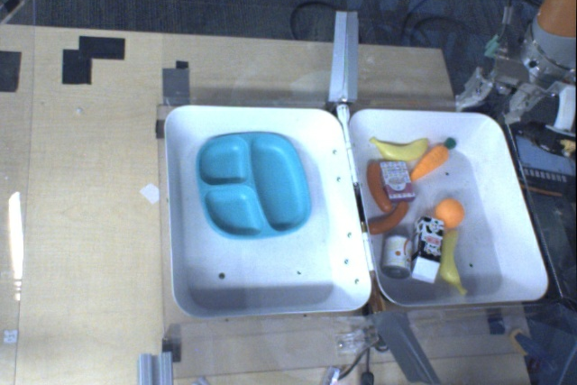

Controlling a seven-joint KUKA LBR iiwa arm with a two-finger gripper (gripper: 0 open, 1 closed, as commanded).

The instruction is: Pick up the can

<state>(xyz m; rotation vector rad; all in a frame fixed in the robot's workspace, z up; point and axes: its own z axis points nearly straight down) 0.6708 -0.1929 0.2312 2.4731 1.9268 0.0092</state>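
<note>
Colour ref.: both bins showing white – left bin [180, 194], right bin [505, 194]. Divided plate [255, 183] showing light blue. Can [395, 255] showing grey/silver w/ pale top. Carrot [431, 161] showing orange w/ green tip. Bananas [399, 147] & [448, 261] showing yellow. Sausage [379, 194] showing red-brown. Carton [428, 241] showing black/white patches. Bench [90, 194] showing pale wood w/ black markers. Arm [557, 13] showing grey w/ orange band.

overhead, slanted down, both bins [180, 194]

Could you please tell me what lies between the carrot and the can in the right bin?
In the camera view, the small pink box and the sausage under it lie between the carrot and the can.
</note>
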